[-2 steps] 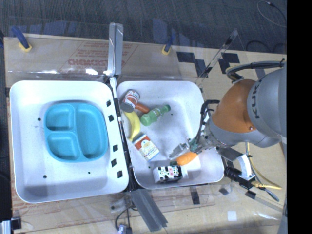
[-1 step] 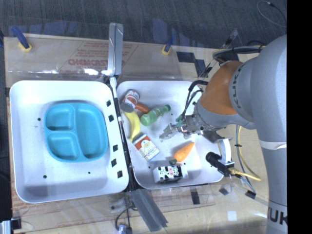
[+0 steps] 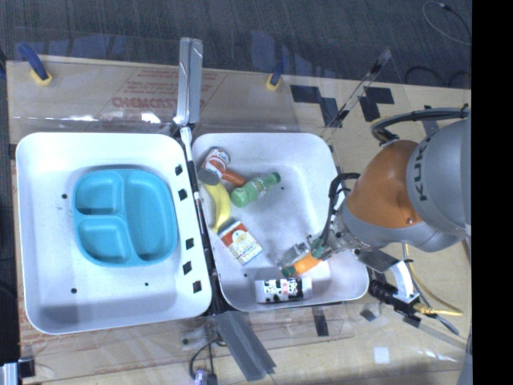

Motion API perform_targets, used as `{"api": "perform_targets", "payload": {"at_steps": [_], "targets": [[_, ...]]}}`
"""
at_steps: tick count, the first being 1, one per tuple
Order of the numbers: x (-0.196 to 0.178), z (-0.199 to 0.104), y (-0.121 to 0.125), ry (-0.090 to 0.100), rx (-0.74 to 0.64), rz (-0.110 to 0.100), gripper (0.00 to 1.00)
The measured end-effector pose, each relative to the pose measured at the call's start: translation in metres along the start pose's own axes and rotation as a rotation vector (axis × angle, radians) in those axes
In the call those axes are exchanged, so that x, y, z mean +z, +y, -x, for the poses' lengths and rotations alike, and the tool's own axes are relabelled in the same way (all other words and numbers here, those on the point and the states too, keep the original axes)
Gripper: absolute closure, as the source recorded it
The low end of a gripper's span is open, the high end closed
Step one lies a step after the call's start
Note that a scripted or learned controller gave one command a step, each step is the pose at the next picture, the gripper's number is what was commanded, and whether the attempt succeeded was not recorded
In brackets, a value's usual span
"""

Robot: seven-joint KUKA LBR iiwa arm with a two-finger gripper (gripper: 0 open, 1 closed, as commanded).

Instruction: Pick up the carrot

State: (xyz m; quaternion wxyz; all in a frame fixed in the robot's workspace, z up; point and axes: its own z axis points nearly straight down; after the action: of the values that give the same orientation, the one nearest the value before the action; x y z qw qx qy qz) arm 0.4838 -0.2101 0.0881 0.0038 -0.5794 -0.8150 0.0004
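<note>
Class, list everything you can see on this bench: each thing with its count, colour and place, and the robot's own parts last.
Shallow bins: 2, white, side by side.
Divided plastic tray: 1, blue, left bin.
Banana: 1, yellow, right bin, left side.
Plastic bottle: 1, green, right bin, upper middle.
Small can: 1, red-and-white, right bin top.
Small carton: 1, orange-and-white, right bin centre.
Patterned box: 1, black-and-white, right bin bottom.
Carrot: 1, orange, right bin, lower right.
Gripper: 1, dark, at the carrot.
Arm: 1, grey and orange, right.

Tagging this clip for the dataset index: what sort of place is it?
Probably a robotics lab bin-picking cell, not a kitchen. Two white bins sit on a taped-up bench, toy groceries such as the carrot and banana are scattered in the right one, and the grey-and-orange arm reaches in.
</note>
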Motion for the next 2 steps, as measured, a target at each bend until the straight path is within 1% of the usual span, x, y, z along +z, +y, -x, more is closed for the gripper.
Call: {"api": "perform_targets", "payload": {"at_steps": [1,2], "targets": [[-0.007,-0.005,0.005,0.013,-0.011,0.0,1.0],[-0.098,-0.087,0.038,-0.002,0.12,-0.001,1.0]]}}
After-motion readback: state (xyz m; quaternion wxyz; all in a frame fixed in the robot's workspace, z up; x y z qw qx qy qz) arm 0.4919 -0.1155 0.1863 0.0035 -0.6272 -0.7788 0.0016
